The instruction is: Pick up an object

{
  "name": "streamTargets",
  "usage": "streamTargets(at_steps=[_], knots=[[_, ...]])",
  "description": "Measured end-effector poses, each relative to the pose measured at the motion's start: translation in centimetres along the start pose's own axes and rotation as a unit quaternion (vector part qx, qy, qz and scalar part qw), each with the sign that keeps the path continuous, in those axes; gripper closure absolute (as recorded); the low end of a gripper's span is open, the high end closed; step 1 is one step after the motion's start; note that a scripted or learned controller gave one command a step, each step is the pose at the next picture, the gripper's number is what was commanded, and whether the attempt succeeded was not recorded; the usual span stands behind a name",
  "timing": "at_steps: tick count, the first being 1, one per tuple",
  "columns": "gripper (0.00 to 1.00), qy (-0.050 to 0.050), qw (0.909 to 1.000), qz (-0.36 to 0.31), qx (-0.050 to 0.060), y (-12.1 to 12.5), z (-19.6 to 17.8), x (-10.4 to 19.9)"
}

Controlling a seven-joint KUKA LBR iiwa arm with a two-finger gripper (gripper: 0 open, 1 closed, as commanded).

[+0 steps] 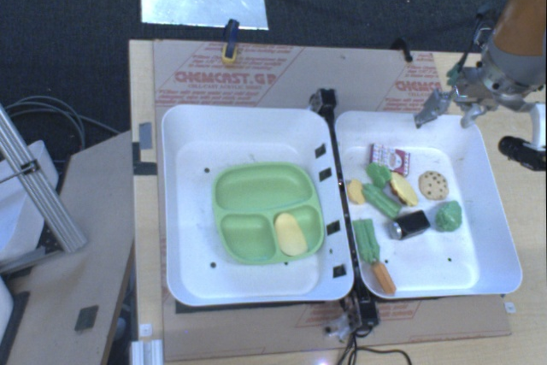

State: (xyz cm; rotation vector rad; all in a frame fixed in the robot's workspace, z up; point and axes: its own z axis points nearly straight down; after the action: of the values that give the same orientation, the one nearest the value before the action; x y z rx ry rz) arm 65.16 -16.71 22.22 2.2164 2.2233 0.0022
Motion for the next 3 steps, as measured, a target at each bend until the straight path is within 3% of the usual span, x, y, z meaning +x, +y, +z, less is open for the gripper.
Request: streamTargets(at_steps=[1, 2, 3], knots=[[0.00, 0.001, 1.0000, 0.002, 0.003, -8.3, 14.2, 1.9], [0.00, 0.001, 1.0000, 0.003, 0.004, -16.2, 13.8, 2.0], [1.00, 0.000, 1.0000, 0.001, -0.001, -15.7, 12.6, 2.0]])
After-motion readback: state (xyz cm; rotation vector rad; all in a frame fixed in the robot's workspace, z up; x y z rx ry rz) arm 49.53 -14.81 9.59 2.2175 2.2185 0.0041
